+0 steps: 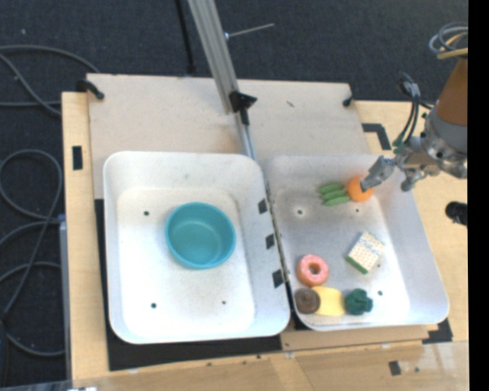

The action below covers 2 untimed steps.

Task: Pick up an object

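Observation:
In the right bin [407,243] lie a toy carrot [357,190] with a green top, a pale checkered block [364,252], a pink donut [313,270], a brown donut [308,300], a yellow block [331,301] and a dark green piece [358,301]. My gripper [394,176] hangs over that bin's far right corner, open, with nothing between its fingers. Its left finger [377,173] slants down to just beside the carrot's orange end; whether they touch I cannot tell.
The left bin [130,218] holds a teal bowl [200,235]. A slanted metal pole [216,43] rises behind the bins and meets the wall between them. Cables hang by the wrist at the right.

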Available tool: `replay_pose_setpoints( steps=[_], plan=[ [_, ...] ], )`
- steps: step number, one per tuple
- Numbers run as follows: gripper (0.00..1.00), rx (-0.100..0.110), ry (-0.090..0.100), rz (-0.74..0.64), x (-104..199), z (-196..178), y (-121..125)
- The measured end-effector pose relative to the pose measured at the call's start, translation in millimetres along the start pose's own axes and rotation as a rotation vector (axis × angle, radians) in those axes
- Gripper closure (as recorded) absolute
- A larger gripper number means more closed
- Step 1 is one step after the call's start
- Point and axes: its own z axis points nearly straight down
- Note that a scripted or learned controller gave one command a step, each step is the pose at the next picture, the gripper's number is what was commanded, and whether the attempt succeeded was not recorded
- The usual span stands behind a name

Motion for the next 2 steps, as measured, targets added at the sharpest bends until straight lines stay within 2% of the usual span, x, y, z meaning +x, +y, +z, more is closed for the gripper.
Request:
replay_pose_setpoints(
  steps=[1,2],
  plan=[
    [0.00,0.001,-0.001,-0.001,-1,0,0],
    [0.00,0.007,-0.001,0.004,-1,62,-6]
  ],
)
